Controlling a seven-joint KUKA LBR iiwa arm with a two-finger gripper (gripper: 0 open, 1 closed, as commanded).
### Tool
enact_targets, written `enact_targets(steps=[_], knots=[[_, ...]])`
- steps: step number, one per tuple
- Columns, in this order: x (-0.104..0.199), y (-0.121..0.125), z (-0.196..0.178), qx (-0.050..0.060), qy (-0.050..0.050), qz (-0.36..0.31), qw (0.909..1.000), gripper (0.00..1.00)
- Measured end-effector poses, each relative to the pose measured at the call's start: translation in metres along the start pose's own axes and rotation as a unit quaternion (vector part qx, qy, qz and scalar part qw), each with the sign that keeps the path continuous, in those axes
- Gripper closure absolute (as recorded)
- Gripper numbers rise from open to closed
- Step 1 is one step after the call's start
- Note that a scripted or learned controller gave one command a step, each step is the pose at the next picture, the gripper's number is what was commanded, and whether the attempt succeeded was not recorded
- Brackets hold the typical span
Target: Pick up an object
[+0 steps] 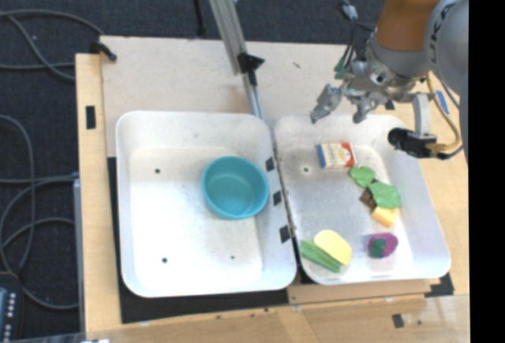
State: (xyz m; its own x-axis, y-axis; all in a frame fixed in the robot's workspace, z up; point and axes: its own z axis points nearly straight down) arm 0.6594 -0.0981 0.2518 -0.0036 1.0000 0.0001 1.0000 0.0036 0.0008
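From the camera view, fixed above the bench, two white bins sit side by side on a pale board. The left bin (142,255) holds a teal bowl (235,187), upright, near its middle. The right bin (422,207) holds the small items: a white carton (335,154) with a red and blue printed label lies toward the far side, but its lettering is too small to read. Just right of and nearer than it lie green leaf-shaped pieces (377,185), touching a small brown piece and a yellow block (384,216). Toward the near edge lie a purple and green toy (381,245) and a yellow rounded piece (334,247) resting against a green strip (318,256).

The arm (418,2) comes in from the right, its orange band cut off at the top of the picture; dark letters on its grey casing at the right edge are partly cropped and unreadable. The gripper (341,109) hangs above the far rim of the right bin, fingers spread apart with nothing between them, apart from the carton below it. A slanted aluminium rail (225,6) rises from the bench between the bins and runs out of the top edge. Black cables lie on the dark floor at left.
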Motion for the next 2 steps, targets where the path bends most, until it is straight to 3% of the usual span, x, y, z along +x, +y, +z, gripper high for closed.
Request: enact_targets(steps=[1,2], knots=[[0.000,0.000,0.000,0.000,0.000,0.000,1.0000,0.00],[-0.003,0.002,0.063,0.003,-0.002,0.002,1.0000,0.00]])
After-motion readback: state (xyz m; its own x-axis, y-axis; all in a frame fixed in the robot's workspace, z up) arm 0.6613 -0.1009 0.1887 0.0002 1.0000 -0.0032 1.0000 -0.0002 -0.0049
